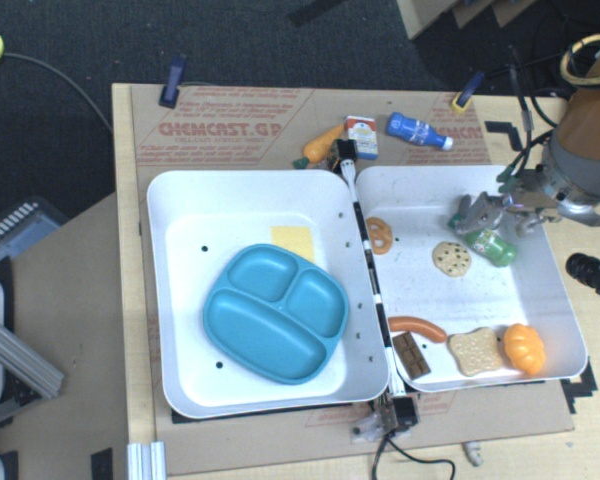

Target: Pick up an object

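Tool point(480, 218) of mine low in right bin point(545, 298), upper part; cannot tell state of tool. Green object point(497, 249) lies touching or just below-right of tool, long axis slanting down-right. Cookie point(451, 259) just beside, to left. Same bin holds pretzel point(379, 234), sausage point(417, 327), toast point(474, 351), orange pumpkin point(524, 347). Left bin point(180, 218) holds blue divided plate point(274, 312), yellow slice point(292, 239).

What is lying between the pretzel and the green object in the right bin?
In the camera view, a round cookie lies between the pretzel and the green object.
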Robot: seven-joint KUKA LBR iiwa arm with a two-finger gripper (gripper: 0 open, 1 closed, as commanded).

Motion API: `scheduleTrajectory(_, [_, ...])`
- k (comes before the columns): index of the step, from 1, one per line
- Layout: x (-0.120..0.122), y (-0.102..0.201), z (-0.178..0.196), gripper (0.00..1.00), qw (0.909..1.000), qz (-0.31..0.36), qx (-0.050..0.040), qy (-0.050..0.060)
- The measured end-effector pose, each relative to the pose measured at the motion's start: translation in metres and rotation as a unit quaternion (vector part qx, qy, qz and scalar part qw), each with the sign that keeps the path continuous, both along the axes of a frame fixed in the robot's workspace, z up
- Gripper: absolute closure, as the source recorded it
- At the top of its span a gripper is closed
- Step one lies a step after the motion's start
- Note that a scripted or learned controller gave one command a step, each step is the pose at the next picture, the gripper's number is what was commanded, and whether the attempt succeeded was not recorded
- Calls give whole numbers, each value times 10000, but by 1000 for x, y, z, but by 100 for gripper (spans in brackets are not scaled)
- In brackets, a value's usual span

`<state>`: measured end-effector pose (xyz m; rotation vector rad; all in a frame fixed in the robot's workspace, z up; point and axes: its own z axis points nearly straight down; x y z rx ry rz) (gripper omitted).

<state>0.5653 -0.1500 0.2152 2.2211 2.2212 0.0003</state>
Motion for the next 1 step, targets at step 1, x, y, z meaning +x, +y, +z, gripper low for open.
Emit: scheduleTrajectory(1, [-51, -58, -122, 0, 10000, -1, -4, -9])
